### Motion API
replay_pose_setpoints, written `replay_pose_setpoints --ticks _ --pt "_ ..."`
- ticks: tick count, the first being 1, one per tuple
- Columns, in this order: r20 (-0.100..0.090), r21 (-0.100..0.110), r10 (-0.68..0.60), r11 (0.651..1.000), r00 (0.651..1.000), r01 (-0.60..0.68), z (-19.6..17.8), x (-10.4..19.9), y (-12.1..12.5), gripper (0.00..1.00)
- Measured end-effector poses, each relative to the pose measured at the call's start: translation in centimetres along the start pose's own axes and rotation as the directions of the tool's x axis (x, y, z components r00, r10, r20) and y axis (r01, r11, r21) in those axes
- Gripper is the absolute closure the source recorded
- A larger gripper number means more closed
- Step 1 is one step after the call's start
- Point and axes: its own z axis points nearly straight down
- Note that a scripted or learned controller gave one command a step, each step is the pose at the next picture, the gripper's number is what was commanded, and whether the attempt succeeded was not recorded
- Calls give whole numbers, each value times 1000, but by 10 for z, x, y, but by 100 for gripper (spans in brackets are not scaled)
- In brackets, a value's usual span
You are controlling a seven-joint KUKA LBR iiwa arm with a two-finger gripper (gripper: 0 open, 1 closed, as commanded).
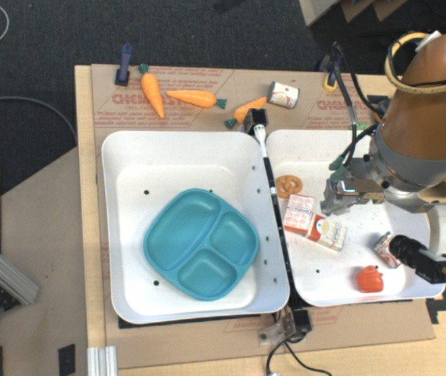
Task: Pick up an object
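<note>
the pincer [339, 197] hangs over the right bin [317, 284], just beside a red-and-white packet [299, 214]. whether it's spread or pressed together, i cannot tell. nothing looks lifted yet; the pick remains to do.

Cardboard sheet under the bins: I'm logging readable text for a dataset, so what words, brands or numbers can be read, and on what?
Cardboard sheet, red print along the top edge: too faint and blurred to read.
Red and white packet in the right bin: print too small.
Small box beside it: illegible.
Small cup on the cardboard: label unreadable.
</note>
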Motion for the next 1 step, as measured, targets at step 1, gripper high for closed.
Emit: replay_pose_setpoints --ticks 1 --pt "0 2 0 1000 1000 0 23 20 0 100"
